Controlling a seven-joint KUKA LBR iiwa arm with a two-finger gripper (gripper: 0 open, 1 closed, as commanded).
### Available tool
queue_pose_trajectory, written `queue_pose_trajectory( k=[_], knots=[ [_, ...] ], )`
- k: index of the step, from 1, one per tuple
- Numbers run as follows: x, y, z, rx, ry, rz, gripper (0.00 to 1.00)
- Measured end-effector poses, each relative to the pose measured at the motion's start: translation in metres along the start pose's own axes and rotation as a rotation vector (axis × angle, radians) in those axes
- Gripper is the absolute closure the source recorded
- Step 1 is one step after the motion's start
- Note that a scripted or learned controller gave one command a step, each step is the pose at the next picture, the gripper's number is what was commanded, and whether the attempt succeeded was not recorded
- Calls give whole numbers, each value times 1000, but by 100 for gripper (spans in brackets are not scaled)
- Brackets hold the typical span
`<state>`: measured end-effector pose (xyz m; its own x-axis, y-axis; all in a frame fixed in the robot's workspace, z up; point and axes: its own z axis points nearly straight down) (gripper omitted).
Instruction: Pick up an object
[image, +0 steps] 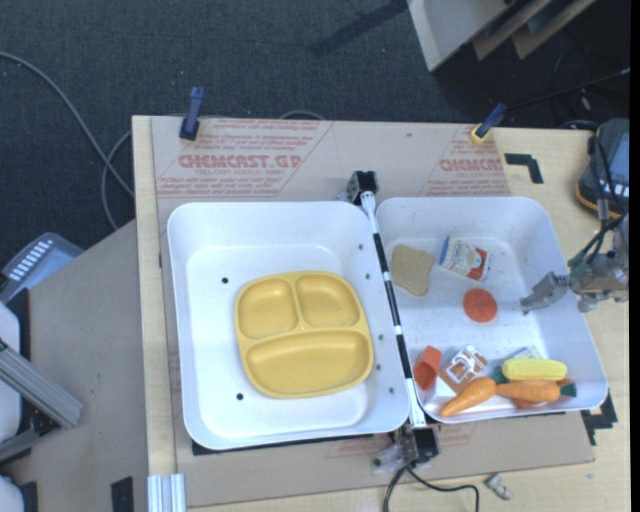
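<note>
The arm reaches in from the right, its pincer (548, 292) low over the right bin (530, 215); whether it is open I cannot tell. A tomato slice (481, 305) lies just left.

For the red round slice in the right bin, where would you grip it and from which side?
The red slice lies flat on the right bin's floor with bare floor all round, so I'd come straight down from above and pinch across its edges. Being round, any finger line probably works. The hand sits just to its right in the view, so a short move should reach it.
</note>
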<state>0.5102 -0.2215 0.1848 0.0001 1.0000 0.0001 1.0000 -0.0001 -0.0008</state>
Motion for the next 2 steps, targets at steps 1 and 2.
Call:
queue_pose_trajectory(
  k=[1, 2],
  knots=[
    [50, 32, 48, 2, 2, -1, 0],
    [70, 59, 101, 2, 2, -1, 0]
  ],
)
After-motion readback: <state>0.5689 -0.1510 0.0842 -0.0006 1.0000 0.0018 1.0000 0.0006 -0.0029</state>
